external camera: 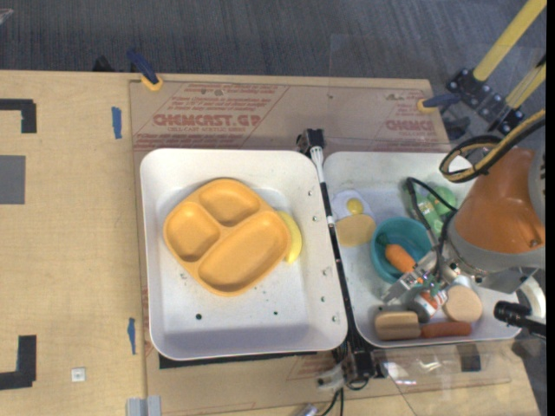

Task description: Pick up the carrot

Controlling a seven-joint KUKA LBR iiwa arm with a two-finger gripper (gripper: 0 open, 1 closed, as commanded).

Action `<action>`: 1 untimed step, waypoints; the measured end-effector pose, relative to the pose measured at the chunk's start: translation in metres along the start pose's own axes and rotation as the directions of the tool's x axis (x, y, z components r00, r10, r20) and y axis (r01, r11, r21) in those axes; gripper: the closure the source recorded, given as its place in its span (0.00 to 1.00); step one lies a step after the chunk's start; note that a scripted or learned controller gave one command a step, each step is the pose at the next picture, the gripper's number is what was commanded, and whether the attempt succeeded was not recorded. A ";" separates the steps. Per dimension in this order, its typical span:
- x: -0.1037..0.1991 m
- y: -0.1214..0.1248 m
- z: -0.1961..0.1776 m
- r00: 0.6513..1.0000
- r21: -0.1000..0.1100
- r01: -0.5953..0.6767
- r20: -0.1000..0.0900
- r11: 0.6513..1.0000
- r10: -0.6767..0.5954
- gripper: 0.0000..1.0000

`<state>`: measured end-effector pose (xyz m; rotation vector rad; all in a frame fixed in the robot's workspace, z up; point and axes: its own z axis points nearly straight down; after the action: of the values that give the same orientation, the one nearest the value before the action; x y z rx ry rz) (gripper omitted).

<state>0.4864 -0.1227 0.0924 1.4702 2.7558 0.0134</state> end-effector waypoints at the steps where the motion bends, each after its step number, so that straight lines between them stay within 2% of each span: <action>1: -0.003 0.002 -0.013 1.000 -0.007 0.002 0.010 1.000 -0.002 1.00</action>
<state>0.4896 -0.1235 0.1056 1.4622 2.7460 0.0155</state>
